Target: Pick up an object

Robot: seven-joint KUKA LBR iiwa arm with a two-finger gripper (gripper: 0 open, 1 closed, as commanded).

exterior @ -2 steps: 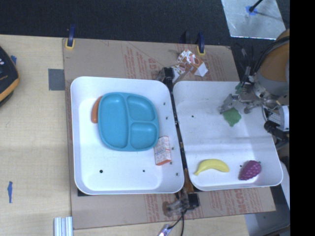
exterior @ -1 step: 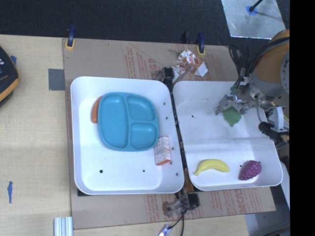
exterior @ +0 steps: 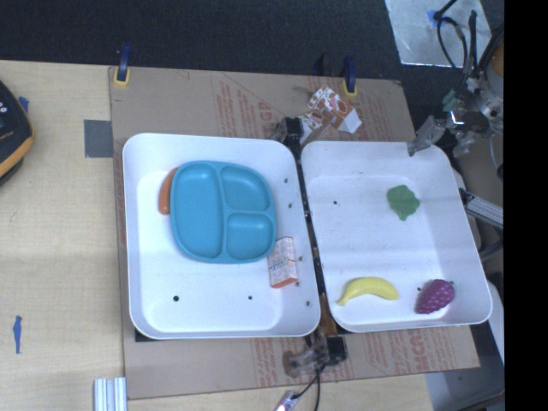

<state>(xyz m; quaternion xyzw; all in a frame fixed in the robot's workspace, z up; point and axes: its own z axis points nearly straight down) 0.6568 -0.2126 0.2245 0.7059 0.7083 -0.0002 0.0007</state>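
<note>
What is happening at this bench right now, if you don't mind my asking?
A robot arm is set to pick up an object, but it holds nothing yet. Its hand sits above the far right corner of the right bin, which contains a green piece, a banana and purple grapes. The left bin holds a blue divided plate.

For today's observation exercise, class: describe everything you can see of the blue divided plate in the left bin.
The blue divided plate is a light blue, plastic-looking tray with rounded corners and three compartments: one large on the left, two smaller on the right. It lies flat, right way up, in the left bin, toward its upper middle. An orange object pokes out from under its left edge. A small printed packet lies at its lower right corner.
</note>
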